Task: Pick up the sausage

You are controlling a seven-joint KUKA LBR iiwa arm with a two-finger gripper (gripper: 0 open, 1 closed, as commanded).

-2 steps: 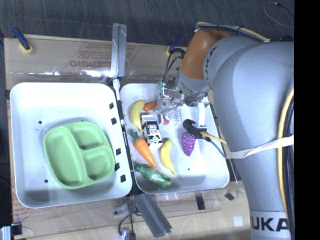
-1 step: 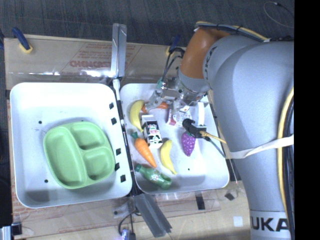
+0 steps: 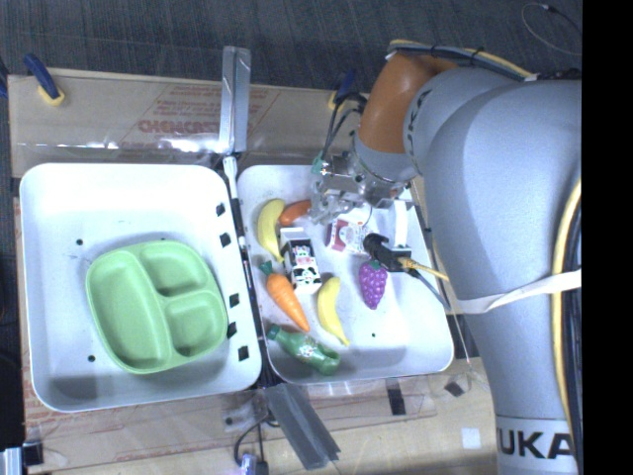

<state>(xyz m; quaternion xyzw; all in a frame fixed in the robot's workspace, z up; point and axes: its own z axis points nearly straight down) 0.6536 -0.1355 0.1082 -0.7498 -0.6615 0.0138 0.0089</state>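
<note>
Watching from the bench: the grey arm's two-finger gripper (image 3: pixel 331 201) hovers low in the right white bin (image 3: pixel 425 349), right by the orange-red sausage (image 3: pixel 295 211) beside a yellow banana (image 3: pixel 268 228). Can't tell its grip state. Looks mid-approach; next it needs to settle squarely over the sausage.

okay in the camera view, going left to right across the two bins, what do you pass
Green tray → upper banana → carrot → lower banana → grapes → arm.
</note>
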